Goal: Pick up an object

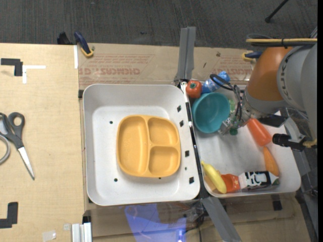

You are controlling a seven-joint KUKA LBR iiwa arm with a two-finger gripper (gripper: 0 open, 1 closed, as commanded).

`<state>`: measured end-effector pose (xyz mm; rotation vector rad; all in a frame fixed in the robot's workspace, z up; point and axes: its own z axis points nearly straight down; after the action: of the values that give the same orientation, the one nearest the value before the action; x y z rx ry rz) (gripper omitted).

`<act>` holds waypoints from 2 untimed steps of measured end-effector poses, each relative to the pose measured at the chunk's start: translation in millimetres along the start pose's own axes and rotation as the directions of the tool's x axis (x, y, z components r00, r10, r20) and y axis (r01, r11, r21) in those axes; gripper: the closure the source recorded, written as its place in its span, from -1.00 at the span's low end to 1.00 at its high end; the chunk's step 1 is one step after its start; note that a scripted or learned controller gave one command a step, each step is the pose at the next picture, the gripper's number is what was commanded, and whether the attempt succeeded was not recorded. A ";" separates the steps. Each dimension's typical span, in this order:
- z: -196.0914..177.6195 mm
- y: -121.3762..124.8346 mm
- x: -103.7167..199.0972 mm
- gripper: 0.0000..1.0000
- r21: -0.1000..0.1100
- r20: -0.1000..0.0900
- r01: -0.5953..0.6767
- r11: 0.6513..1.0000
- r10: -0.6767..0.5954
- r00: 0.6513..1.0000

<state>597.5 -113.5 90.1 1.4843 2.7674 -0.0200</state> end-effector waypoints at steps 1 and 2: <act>-0.5 -48.3 45.2 1.00 -0.005 -0.009 -0.199 0.980 0.199 0.980; -0.8 -2.6 4.6 1.00 -0.002 -0.009 -0.506 0.863 0.506 0.863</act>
<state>592.8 -111.1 90.9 2.1588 2.2834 -0.0075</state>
